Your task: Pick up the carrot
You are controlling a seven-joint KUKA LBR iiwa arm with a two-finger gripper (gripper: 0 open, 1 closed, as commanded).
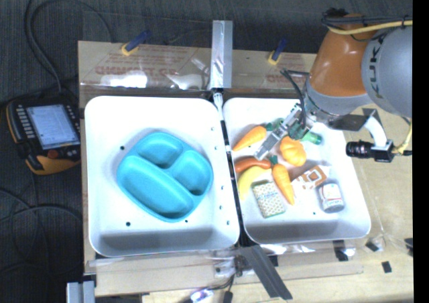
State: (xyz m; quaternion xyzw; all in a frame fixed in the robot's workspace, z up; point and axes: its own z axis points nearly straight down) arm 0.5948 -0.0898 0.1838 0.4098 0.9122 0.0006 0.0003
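Surface [100, 60] carries two white bins side by side: left bin [107, 228], right bin [348, 224]. Clear plastic sheet [167, 70] lies along the far edge, held by two clamps [134, 43].

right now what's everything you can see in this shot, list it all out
left bin: 1, white, left half of bench
divided tray: 1, blue, inside left bin
right bin: 1, white, right half of bench
carrot: 1, orange, middle of right bin, pointing down
other orange and yellow toy foods: several, upper and left part of right bin
green packet: 1, beside the carrot, to its left in view
small can: 1, grey and red, right side of right bin
pendant: 1, dark with screen, on floor left of bench
arm: 1, grey with orange band, from the right
claw: 1, over upper right bin
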